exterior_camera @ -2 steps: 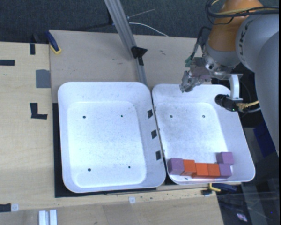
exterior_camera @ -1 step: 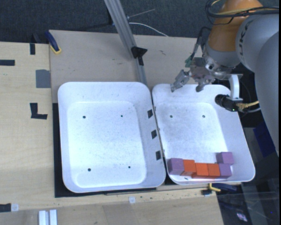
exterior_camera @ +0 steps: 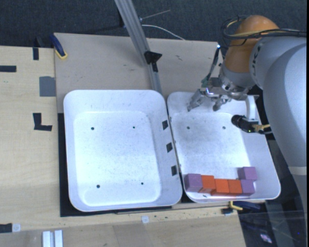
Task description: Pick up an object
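Purple blocks (exterior_camera: 194, 181) and orange blocks (exterior_camera: 222, 186) lie in a row along the near edge of the right bin (exterior_camera: 211, 138), with one more purple block (exterior_camera: 247, 173) stacked at the right end. My gripper (exterior_camera: 205, 103) hangs over the far edge of that bin, well away from the blocks. Its two fingers are spread apart with nothing between them.
The left bin (exterior_camera: 116, 148) sits beside the right one, joined by small black clips (exterior_camera: 169, 147). A slanted metal pole (exterior_camera: 136, 32) rises behind the bins. A black and yellow cable fitting (exterior_camera: 247, 123) hangs by the arm at the right bin's edge.
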### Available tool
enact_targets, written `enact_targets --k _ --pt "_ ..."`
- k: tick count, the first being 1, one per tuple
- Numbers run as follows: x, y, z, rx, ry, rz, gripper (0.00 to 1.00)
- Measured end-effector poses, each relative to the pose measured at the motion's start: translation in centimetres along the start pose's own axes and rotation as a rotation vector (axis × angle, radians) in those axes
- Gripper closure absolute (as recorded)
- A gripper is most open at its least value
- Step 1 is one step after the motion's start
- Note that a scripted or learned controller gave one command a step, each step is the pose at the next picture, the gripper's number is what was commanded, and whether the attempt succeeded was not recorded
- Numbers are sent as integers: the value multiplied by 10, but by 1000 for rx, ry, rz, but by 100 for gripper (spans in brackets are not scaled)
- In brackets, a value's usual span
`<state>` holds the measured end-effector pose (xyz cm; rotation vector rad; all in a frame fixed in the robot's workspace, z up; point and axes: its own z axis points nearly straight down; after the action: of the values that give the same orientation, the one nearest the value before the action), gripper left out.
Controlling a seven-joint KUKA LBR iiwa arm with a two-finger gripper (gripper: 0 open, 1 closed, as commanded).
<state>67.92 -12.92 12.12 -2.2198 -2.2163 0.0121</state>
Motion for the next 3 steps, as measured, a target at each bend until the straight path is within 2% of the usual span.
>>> enact_targets --k 1,2,3 --pt "-28 -14 32 -3 0 0 0" --pt "-17 -4 29 -9 2 -3 0" --pt "-58 -23 29 -6 0 1 0"
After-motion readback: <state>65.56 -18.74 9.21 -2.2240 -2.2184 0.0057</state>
